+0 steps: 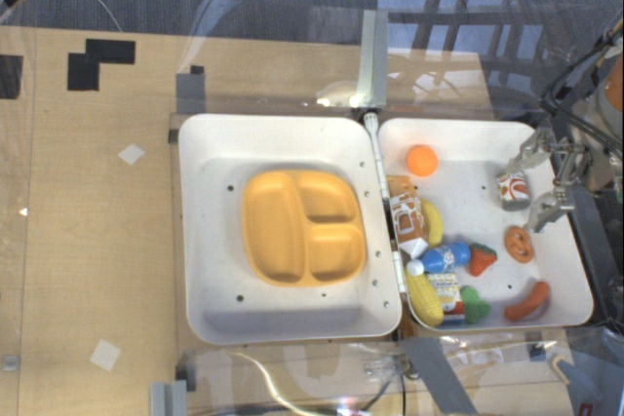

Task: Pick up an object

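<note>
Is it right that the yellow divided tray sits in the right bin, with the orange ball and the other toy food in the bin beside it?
Not quite. The camera view shows the yellow divided tray in the left bin, not the right one. The orange ball and the other toy food lie in the right bin beside it.

Small white-and-red can (514, 189) in right bin, near far right wall, between open claw (542, 178) fingers. Lies tilted, off upright. Orange ball well apart to left; pizza slice toy just below.
</note>
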{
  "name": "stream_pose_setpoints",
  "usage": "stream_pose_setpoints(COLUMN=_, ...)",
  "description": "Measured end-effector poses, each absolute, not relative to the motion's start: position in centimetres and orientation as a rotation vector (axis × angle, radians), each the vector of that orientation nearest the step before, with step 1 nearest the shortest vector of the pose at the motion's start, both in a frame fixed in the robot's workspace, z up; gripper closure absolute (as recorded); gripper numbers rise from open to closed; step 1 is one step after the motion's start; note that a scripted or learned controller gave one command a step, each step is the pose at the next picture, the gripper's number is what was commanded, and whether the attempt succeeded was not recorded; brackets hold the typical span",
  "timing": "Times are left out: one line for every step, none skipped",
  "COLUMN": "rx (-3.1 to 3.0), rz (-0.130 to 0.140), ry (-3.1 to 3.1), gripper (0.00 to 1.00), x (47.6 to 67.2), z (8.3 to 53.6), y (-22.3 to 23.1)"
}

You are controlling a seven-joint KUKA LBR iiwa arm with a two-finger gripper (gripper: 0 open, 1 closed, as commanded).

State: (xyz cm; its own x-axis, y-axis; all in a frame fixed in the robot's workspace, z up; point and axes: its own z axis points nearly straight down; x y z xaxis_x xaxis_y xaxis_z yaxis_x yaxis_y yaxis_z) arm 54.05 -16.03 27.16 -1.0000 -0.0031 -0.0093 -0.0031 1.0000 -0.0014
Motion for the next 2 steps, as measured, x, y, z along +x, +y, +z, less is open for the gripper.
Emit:
stream_pose_setpoints(rx=-0.038, rz=0.005, ry=3.147, gripper=0.00, x=56.3, z=12.4, y=-19.9)
stream_pose_setpoints(rx=-0.053, rz=-0.007, ry=3.127, gripper=0.00, x=57.3, z=9.0, y=-19.8)
